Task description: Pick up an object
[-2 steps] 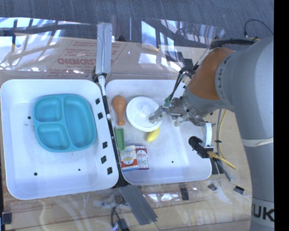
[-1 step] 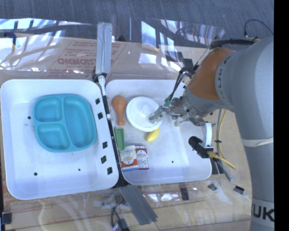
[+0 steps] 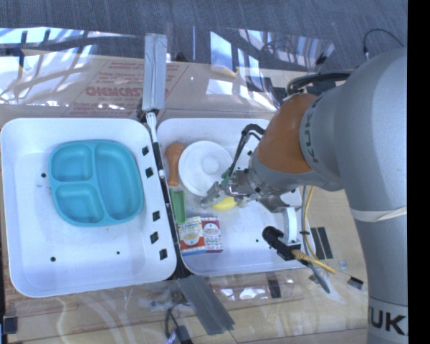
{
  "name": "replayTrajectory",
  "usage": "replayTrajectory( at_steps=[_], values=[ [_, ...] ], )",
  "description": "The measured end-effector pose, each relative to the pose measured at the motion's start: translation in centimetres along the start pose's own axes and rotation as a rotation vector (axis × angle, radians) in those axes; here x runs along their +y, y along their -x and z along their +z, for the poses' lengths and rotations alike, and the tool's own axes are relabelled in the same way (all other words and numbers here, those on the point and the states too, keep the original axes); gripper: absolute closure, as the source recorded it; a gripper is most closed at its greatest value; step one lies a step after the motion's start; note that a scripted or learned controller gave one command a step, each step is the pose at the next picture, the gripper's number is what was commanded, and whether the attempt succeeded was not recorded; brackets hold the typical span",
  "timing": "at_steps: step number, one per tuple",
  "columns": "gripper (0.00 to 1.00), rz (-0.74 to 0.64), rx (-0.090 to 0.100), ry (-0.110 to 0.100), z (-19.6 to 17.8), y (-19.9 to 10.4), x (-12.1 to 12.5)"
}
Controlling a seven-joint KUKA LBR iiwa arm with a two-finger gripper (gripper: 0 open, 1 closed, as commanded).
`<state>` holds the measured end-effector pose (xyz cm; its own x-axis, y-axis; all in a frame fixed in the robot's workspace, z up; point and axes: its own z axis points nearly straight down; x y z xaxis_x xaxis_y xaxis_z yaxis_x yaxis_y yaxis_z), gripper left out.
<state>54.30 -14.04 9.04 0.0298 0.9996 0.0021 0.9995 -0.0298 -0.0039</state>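
My gripper (image 3: 221, 192) hangs low over the middle of the right bin (image 3: 236, 260), coming in from the right. A small yellow object (image 3: 225, 204) lies right under its tip, partly hidden by it; I cannot tell whether they touch. A white round dish (image 3: 201, 165) sits just left of the gripper and above it in the view. An orange carrot-like piece (image 3: 174, 160) and a green stick (image 3: 178, 203) lie along the bin's left wall. A small red, white and yellow carton (image 3: 200, 235) rests near the front left corner.
The left bin (image 3: 29, 256) holds a blue divided plate (image 3: 97, 181). A raised divider (image 3: 160, 192) with black clips separates the two bins. The arm's orange band and grey body cover the right bin's right part.
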Motion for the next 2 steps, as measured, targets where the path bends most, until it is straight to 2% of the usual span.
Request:
replayTrajectory(
  at_steps=[1,2],
  values=[
    [1.0,-0.004,-0.002,-0.005,-0.7,0.16,-0.01],
    [0.0,-0.004,-0.003,-0.006,-0.66,0.15,-0.05]
  ],
)
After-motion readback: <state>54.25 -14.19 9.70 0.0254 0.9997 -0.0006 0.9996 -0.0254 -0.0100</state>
